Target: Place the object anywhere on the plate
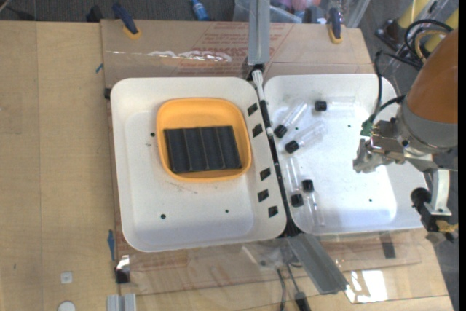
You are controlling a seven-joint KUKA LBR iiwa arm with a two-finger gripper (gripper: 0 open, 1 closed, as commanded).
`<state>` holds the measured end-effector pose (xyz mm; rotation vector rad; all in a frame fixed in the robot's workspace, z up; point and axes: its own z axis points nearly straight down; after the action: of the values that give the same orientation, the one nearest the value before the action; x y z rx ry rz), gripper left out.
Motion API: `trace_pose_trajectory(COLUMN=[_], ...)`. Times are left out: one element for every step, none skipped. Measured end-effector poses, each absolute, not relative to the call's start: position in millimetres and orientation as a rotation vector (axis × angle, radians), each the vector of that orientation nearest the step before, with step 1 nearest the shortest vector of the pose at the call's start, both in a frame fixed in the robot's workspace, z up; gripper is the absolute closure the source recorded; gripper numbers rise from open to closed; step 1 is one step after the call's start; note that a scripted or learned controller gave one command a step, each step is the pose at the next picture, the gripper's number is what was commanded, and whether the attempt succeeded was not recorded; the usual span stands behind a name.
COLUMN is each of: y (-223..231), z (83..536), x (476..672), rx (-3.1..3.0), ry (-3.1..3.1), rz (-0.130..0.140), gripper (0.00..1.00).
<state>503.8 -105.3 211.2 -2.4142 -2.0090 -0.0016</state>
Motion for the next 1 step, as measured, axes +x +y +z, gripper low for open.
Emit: trace_pose_trajectory(y=[-138.3], z=[231.3], x=[565.1], rx=[-2.128], ry=[-2.315], rz=[-0.002], gripper=[1.0])
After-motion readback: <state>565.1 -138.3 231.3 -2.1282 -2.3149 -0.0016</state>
